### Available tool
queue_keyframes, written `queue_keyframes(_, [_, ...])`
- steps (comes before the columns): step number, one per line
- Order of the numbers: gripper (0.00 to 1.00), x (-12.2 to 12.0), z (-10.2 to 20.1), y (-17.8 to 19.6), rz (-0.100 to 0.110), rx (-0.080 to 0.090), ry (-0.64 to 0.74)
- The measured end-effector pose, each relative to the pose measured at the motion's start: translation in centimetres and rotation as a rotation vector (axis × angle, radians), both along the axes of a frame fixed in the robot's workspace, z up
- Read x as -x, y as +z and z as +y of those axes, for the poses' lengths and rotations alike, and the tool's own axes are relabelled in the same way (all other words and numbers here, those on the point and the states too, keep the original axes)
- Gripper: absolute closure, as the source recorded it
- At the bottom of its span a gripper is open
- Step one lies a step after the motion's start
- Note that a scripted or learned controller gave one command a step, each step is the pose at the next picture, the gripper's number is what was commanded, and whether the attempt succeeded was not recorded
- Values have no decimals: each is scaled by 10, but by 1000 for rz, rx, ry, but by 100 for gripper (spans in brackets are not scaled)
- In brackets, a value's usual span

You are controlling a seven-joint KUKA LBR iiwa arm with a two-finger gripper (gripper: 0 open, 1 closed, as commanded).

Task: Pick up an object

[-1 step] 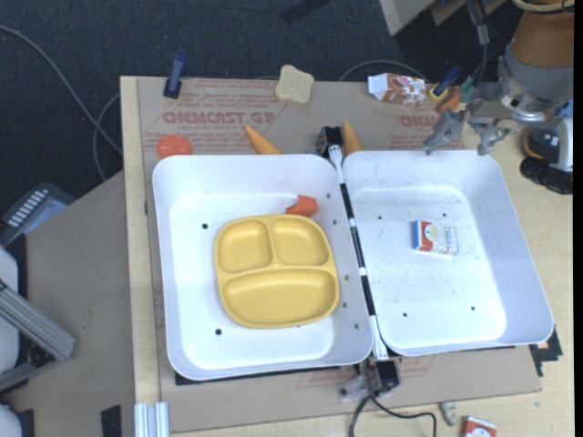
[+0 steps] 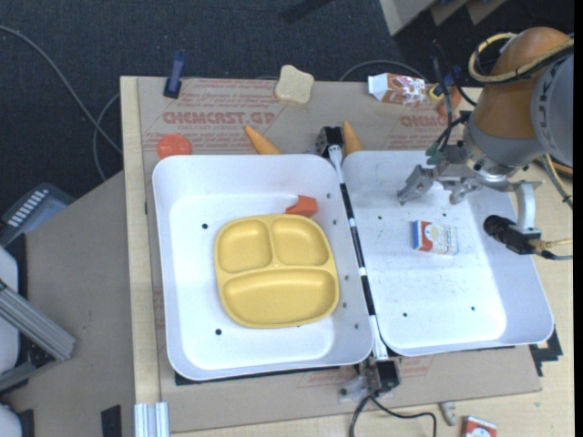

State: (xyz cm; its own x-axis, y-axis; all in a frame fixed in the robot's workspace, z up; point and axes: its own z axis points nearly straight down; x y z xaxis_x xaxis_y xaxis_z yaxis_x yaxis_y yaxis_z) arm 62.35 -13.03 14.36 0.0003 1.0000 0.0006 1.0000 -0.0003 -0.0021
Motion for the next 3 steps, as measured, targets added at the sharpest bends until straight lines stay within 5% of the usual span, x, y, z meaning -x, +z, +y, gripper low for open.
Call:
queue_keyframes(1, [0, 19, -7, -50, -10, 2, 1])
queue_keyframes(2, [100, 18, -9, -39, -15, 7, 0])
queue_keyframes(3, [0, 18, -9, -39, -14, 7, 0])
